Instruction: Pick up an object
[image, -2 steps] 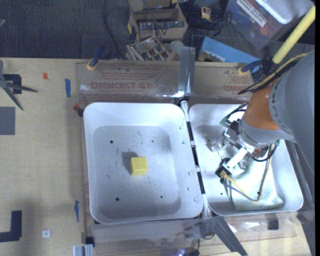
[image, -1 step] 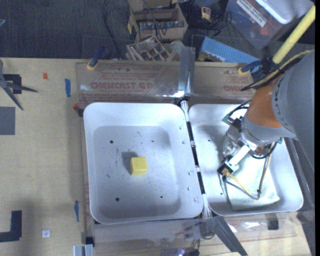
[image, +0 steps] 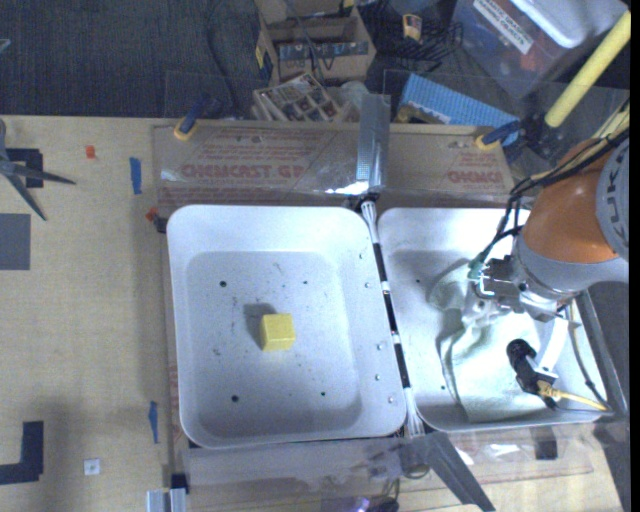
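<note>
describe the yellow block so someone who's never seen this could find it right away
Find the two white bins side by side and take the left bin. Near the middle of its floor sits a small yellow block. It is the one bright, solid thing there among tiny dark specks.

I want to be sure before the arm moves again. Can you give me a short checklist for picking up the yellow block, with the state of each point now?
1. Yellow block lies in the left bin: ok.
2. Block stands free of the bin walls: ok.
3. Gripper is above the block: not ok, it is over the right bin.
4. Fingers open: cannot tell.
5. Nothing held already: cannot tell.
</note>
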